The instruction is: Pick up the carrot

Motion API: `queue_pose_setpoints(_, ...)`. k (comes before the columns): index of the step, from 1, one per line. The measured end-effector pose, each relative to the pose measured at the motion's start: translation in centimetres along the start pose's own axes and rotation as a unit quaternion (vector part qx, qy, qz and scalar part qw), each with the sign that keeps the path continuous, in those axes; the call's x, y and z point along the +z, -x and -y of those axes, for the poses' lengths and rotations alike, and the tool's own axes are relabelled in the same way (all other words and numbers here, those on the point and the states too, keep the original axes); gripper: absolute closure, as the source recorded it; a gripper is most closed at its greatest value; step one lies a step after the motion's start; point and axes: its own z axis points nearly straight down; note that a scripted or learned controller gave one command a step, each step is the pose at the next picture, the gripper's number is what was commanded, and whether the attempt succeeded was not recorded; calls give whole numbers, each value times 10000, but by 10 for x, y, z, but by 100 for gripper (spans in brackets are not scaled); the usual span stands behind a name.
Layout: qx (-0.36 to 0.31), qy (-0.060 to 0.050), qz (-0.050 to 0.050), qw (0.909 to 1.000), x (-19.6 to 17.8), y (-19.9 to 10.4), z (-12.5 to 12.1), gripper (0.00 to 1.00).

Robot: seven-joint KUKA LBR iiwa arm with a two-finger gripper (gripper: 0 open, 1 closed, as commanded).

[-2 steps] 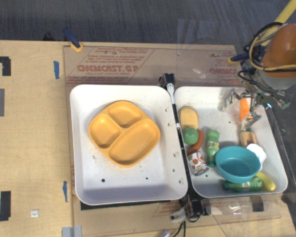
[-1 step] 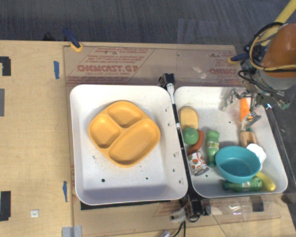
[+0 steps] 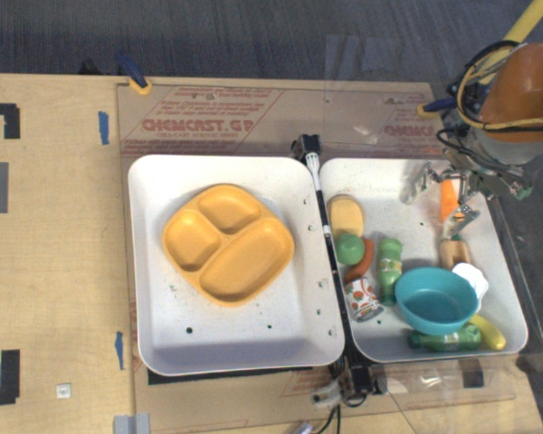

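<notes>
Camera view, looking down at a slant on two white bins set side by side. The left bin (image 3: 154, 333) holds a yellow-orange divided plate (image 3: 228, 242) with three compartments, lying near its centre. The right bin (image 3: 394, 349) holds a cluster of items: a tan bread-like piece (image 3: 347, 215) against the dividing wall; a green round item (image 3: 349, 248) just below it; a green bottle-like item (image 3: 388, 261); a red-and-white packet (image 3: 363, 298); a teal bowl (image 3: 434, 298) upright toward the near side; a white object (image 3: 471, 280) touching the bowl's right rim; a green bottle (image 3: 445, 338) and a yellow piece (image 3: 491, 334) along the near wall.

The arm enters from the right, its orange band (image 3: 518, 93) above the far right corner of the right bin. The gripper (image 3: 452, 199) hangs there, and the carrot (image 3: 448, 199), an orange upright sliver, sits between its metal fingers (image 3: 465, 208). The fingers appear closed on the carrot, though glare and fine detail make the contact hard to confirm. A tan cylindrical item (image 3: 452, 252) lies just below the gripper.
</notes>
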Motion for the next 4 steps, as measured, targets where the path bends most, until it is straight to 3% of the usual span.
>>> queue_pose_setpoints(1, 722, -17, -19, 9974, 0, -2, 2, 0)
queue_pose_setpoints(2, 459, -18, -20, 9989, 0, -2, 1, 0)
queue_pose_setpoints(4, 931, -14, -17, 9957, 0, -3, 2, 0)
